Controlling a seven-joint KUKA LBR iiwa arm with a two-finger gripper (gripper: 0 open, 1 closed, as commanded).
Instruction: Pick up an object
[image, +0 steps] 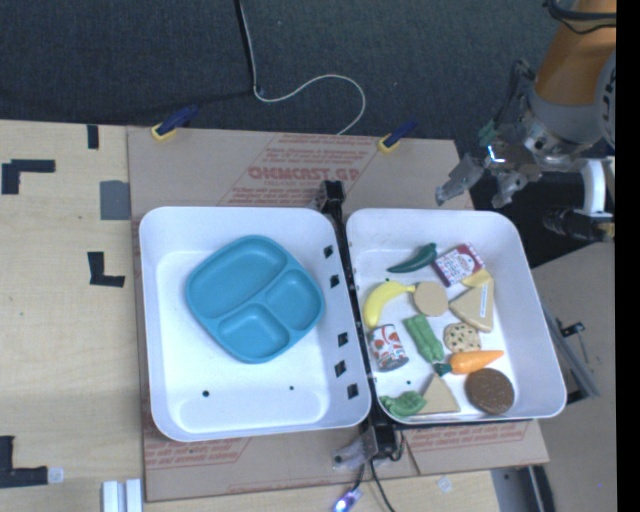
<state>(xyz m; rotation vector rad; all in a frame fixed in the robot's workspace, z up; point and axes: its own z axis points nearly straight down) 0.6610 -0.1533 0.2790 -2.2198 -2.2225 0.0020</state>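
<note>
The end effector (478, 180) hangs at the upper right of the frame, above the desk just beyond the top rim of the right bin (530, 300). Two dark fingers splay apart – one toward the left, one lower right – so it reads as released, with nothing between them.

Every candidate for the pick lies in the right bin, below and slightly left of the end effector in the frame. Nearest are a green pepper (412, 259), lying slantwise with its long axis running lower left to upper right, and a small red packet (456, 265) just beside it. Further down sit a banana (384, 298), a tan round slice (431, 298), a cheese wedge (477, 303), a cookie (461, 337), a green pod (424, 338), a small can (388, 347), a carrot (470, 362) and a brown disc (491, 391). The things crowd together, several touching.

The left bin (160, 330) carries a blue divided plate (254, 297).

As for writing, the cardboard (300, 170) under the bins bears red print, upside down from here and too faint to read with confidence. The packet and can labels are too small to make out.

The coming move, in my judgement, is a reach down and leftward in the frame – the pepper or packet being the closest targets.
</note>
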